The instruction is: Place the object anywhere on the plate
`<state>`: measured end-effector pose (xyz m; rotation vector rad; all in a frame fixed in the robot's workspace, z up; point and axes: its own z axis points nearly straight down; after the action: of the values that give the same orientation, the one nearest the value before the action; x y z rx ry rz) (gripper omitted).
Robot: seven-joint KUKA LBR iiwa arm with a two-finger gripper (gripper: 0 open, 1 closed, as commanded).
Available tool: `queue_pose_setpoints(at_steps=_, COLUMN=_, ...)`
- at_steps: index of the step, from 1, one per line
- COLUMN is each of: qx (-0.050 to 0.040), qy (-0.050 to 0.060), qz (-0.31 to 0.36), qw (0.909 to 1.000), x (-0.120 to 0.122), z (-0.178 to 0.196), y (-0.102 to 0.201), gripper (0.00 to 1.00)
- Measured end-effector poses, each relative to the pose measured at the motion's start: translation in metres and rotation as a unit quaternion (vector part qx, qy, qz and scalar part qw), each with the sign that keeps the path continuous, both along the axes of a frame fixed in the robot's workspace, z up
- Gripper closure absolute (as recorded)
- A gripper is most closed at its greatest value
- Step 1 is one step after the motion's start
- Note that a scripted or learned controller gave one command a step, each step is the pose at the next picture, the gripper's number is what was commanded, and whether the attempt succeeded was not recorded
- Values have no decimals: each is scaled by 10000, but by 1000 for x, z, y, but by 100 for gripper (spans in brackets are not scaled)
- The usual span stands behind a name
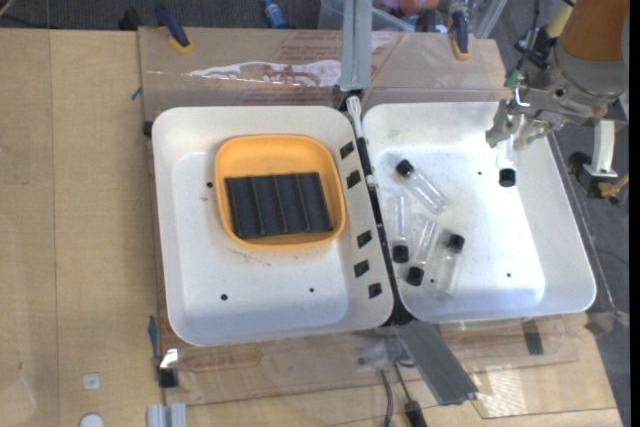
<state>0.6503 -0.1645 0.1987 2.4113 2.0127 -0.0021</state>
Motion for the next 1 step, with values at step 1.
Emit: queue_pose_setpoints(at_steps=1, qx=2, qy=-21, qz=1210, qw=9927, x=17, z=21, y=18, gripper=100)
